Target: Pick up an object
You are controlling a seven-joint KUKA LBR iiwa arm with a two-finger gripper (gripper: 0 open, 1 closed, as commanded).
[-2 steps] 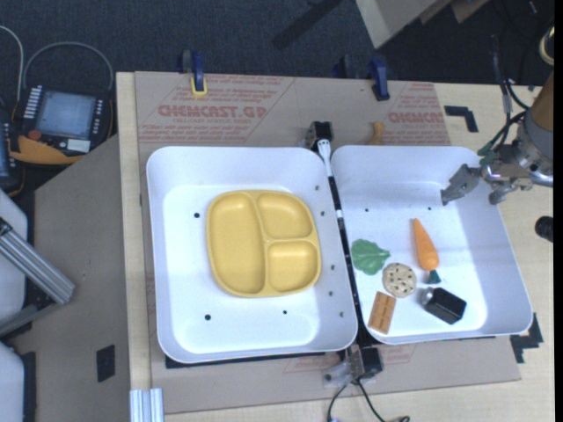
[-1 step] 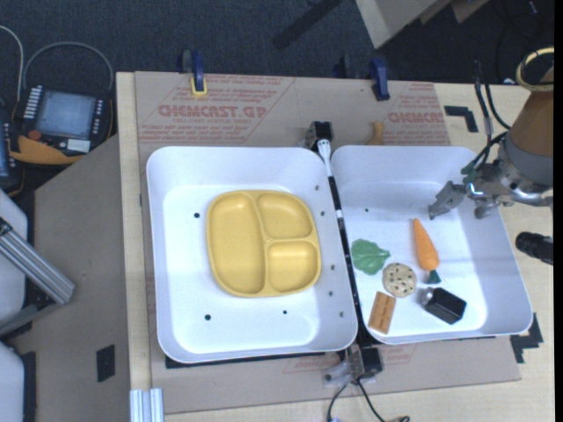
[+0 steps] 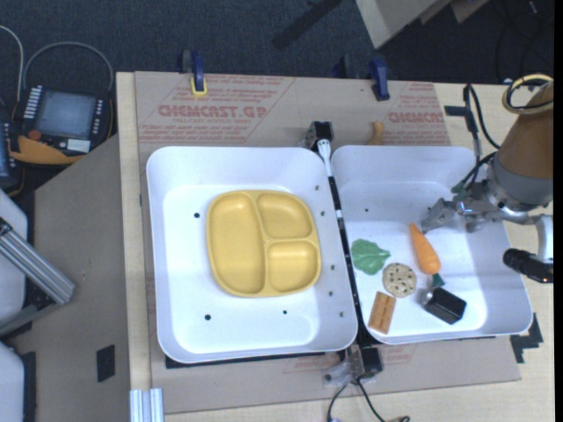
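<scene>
The gripper (image 3: 433,216) hovers with nothing between its jaws, though their spread cannot be told; the carrot (image 3: 426,250) lies just below.

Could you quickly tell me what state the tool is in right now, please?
Tool: cannot be told; it sits above the right bin, near the carrot, with nothing seen in it.

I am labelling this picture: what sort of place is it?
Probably a robot lab bench: two white bins on a clamped board, a robot arm, toy food such as a carrot, and a control pendant.
</scene>
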